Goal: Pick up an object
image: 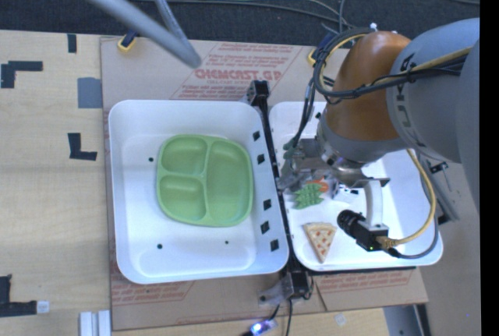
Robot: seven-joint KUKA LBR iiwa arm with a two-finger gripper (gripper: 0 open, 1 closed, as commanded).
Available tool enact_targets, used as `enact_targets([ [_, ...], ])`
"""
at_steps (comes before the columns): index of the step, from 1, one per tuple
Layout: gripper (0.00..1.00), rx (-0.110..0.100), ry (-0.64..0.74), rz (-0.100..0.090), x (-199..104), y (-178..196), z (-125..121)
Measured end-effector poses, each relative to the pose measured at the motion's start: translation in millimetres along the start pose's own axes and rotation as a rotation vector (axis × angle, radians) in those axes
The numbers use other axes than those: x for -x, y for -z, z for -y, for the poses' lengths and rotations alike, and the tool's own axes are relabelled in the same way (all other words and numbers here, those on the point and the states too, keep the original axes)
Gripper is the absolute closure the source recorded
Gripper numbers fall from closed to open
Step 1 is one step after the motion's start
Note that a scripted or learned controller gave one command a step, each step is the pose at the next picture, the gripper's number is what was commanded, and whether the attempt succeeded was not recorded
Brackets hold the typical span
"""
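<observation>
Item 1, pizza slice (320, 239): toy wedge, tan crust with speckled orange top, lying flat on the floor of the right bin (405, 171), lower middle of the frame, near that bin's front wall. I judge it light, stiff moulded plastic, smooth and a little slippery. Best hold, in my view: across the two straight sides near the wide crust end, where the wedge offers the most width.

Item 2, green toy (309, 196): leafy, ragged outline with a touch of red, just above the pizza slice and close to the bin's left wall. Probably light plastic too; the irregular shape gives poor flat faces, so I would squeeze across its narrow middle. It sits directly under the arm's wrist.

Item 3, pincer (310, 180): hanging low over the green toy, at the centre of the frame. I cannot tell its state from here; the wrist housing and cables crowd it.

Item 4, green tray (206, 179): compartmented, matte plastic, rounded corners, flat in the left bin (125, 171). Wide and shallow, so awkward to pinch except at its rim.

Item 5, bench (47, 171): pale wood grain with black tape marks, printed cardboard under both bins.
</observation>
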State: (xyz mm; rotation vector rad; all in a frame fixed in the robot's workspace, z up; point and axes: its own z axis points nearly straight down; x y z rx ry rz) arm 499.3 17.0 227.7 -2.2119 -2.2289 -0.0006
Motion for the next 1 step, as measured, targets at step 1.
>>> enact_targets([
  [1,1.0,-0.001,-0.001,0.001,-55.1,0.0,3.0],
])
